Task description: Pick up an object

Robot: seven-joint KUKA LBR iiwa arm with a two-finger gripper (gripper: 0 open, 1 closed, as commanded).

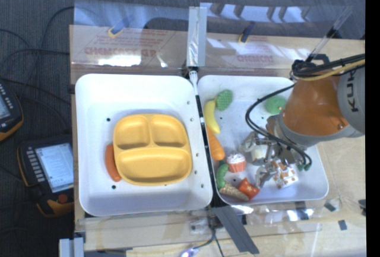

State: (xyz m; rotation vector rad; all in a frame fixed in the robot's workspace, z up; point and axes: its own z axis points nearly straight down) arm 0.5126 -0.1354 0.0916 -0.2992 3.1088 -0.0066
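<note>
Camera view, looking down at a slant on a table (136, 42) bearing two shallow white bins side by side. Left bin (95, 101): one yellow divided plate (153, 149), three compartments, lying near the middle; one orange-red sausage-shaped item (111, 162) tucked against the plate's left edge, partly under it. Right bin (314, 187): a cluster of toy foods. Along its left wall, from far to near: green leafy piece (224, 99); yellow banana (211, 116) just beside it; orange carrot (216, 144); small green item (222, 173); brownish piece (233, 192) at the near left corner, touching a red piece (249, 190). A cupcake-like item with white top and orange base (236, 162) stands just right of the carrot. A second green piece (274, 104) lies near the far side, partly hidden behind the arm. Arm (314, 104): grey with an orange band, entering from the right, wrist over the right bin with black cable looped around it. Tool (268, 162): pointed down among the objects in the near half of the right bin; a small white and orange box-like item (287, 175) lies just beside it. Whether the tool is released or clenched: cannot tell, metal parts and clutter overlap.
</note>
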